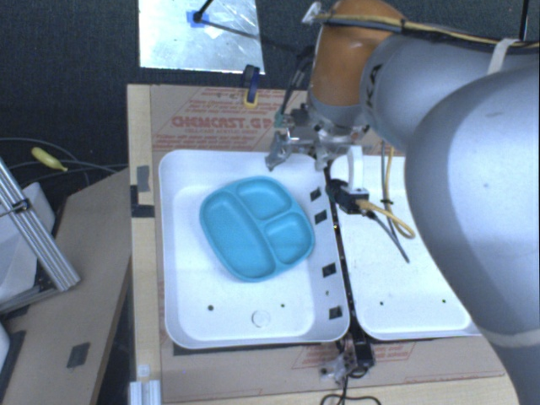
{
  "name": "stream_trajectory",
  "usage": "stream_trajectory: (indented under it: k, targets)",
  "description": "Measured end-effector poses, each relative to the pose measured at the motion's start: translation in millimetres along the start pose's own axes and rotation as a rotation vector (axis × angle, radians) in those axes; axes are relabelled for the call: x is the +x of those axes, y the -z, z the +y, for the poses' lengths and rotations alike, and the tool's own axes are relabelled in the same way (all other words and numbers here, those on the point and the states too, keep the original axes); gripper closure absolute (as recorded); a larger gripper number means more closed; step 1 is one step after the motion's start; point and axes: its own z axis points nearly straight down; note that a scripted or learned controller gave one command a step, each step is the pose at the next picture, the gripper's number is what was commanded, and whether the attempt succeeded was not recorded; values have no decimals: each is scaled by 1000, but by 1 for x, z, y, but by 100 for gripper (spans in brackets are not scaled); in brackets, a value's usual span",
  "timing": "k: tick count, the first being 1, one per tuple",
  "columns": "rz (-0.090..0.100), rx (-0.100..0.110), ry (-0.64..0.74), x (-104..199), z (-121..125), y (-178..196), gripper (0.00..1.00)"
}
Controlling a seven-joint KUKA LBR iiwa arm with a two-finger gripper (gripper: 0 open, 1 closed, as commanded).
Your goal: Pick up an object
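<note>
A blue divided plate (253, 226) lies flat in the middle of the left white bin (187, 315). My gripper (299, 159) hangs over the bin's far right corner, just beyond the plate's back edge and apart from it. Its two metal fingers (277, 156) are spread, with white bin floor showing between them and nothing held. The orange band and grey arm tower over the right side.
The right white bin (422, 298) is partly covered by the arm, with a yellow cable (395, 219) dangling over it. Black clips (327, 269) line the divider between the bins. A cardboard sheet (211, 118) lies behind the bins.
</note>
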Motion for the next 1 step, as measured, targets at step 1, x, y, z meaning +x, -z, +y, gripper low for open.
stream_trajectory:
  k: [1]
  targets:
    - [6, -6, 5, 68, -69, 114, 0]
